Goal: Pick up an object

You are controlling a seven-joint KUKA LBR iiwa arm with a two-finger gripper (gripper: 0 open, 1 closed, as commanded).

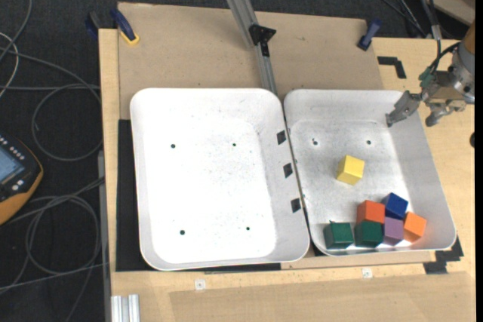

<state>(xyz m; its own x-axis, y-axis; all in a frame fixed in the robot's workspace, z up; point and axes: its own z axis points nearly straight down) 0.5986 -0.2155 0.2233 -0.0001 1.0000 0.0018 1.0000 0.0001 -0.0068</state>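
Observation:
The right bin (317,111) holds several small blocks. A yellow cube (350,170) sits alone near the middle. Clustered at the near right corner are a red-orange cube (370,210), a blue cube (395,204), a purple cube (394,229), an orange cube (415,225) and two green cubes (369,234) (339,235). My gripper (416,114) hangs over the bin's far right corner, well away from the blocks. It is open, with nothing between its fingers.
The left bin (143,162) lies beside the right one, joined by black clips (287,170). A slanted metal pole (241,4) rises behind the bins. Blue clamps (124,25) (369,34) hold the board's far edge. Cables lie on the floor to the left.

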